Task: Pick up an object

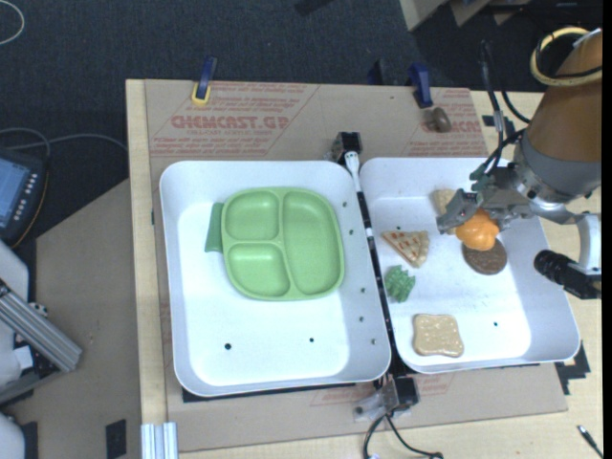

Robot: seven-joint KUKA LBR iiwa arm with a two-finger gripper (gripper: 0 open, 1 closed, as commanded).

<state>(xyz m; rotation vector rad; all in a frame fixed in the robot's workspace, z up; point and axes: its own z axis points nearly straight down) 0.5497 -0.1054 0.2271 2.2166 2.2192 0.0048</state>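
Dark carpet surrounds a brown board-topped desk (287,108) printed with red lettering, and two blue clamps grip its far edge. Two shallow white bins sit on it side by side.

Nearest in the right bin (535,347), by its near edge, lies a tan, roughly square slice of toast (438,335). Just beyond it, close to the wall shared with the other bin, is a small green leafy piece like toy broccoli (398,282). Farther in sits a tan wedge with a criss-cross pattern, like a waffle slice (408,246). To its right a flat dark brown disc (486,259) lies on the bin floor, and touching its far side is a small round orange ball, smooth and bright like a toy orange (477,231). A pale beige lump (442,200) lies toward the bin's far edge, partly hidden by the arm's hardware.

The left bin (191,314) holds a light green plastic plate with three compartments (283,242), set toward the far half of the bin, with a darker green flat piece (213,228) showing at its left side.

The gripper (478,220) hangs over the far right part of the right bin, directly at the orange ball; grey metal parts sit on both sides of the ball and partly over it. Whether the ball is actually pinched between them or merely rests on the brown disc cannot be told.
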